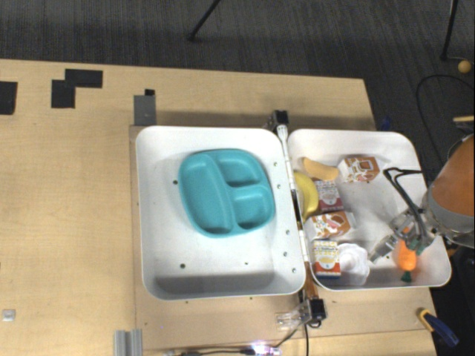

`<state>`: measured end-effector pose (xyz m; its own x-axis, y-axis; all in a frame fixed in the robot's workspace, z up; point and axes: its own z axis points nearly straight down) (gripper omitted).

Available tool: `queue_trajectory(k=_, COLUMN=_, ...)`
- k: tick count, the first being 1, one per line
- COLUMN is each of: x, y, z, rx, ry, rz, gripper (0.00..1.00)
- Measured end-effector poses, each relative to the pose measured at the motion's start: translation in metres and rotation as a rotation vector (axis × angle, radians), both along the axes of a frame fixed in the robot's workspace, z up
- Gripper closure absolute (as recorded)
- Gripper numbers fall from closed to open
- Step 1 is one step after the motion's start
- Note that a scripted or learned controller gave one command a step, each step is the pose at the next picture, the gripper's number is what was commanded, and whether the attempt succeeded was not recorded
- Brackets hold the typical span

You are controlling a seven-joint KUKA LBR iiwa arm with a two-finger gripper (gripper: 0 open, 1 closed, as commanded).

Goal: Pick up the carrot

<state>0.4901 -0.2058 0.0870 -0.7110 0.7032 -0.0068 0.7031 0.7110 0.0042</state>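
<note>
Camera view: carrot [406, 258] sat in the front right corner of the right bin [415, 148], close to the bin's right wall and front rim. Orange body with a green end toward the front. The gripper [404, 237] was right on top of it, reaching in from the right, wrist low over the bin and orange band at the frame edge.

Jaw state: couldn't tell. The metal parts overlapped the carrot from above and the contact zone was too small and cluttered to read, so no way to confirm a grip.

Risks, as I judged them:
- The corner location left little room on the wall side, so one side of the gripper could land on the rim or wall instead of clearing it.
- Carrot is round and tapered; an off-centre pinch would squirt it sideways into the corner.
- White crumpled wrapper [355, 262] lay just to the carrot's left; a wide approach could snag it.

Snack packets [329, 225] and banana [307, 191] were further left, well apart. Left bin [159, 273] carried the teal tray [225, 191], uninvolved.
</note>
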Motion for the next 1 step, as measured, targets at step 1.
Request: queue_trajectory(k=1, x=0.0053, y=0.0004, z=0.0135, rx=-0.004, ry=-0.015, rz=-0.004, gripper=1.0)
